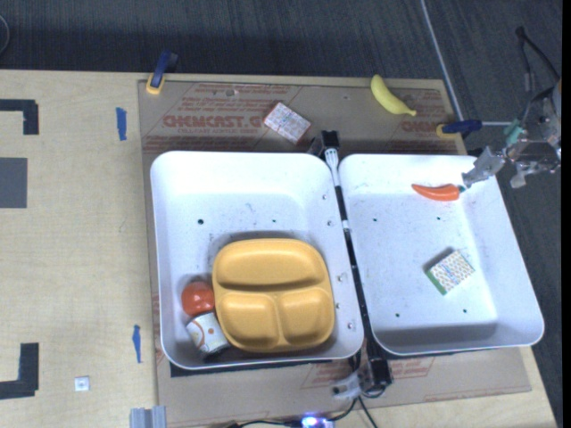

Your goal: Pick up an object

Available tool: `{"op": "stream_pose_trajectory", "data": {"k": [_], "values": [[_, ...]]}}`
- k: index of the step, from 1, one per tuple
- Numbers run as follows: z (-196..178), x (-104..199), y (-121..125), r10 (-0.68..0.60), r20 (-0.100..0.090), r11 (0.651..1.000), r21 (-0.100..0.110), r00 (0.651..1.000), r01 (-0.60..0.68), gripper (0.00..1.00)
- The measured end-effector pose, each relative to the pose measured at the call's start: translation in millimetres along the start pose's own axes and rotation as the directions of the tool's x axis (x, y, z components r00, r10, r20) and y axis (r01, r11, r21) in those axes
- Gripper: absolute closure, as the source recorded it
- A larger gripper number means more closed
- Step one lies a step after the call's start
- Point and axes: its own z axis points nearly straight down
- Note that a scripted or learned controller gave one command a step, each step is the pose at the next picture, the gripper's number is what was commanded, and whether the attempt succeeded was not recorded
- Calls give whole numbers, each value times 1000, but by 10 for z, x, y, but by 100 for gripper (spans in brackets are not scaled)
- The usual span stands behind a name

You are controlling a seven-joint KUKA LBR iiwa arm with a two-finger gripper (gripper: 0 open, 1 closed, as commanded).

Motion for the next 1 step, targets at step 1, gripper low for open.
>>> {"op": "stream_pose_trajectory", "data": {"k": [1], "values": [[1334,7,-603,-6,4,1000,-19,1000,6,0]]}}
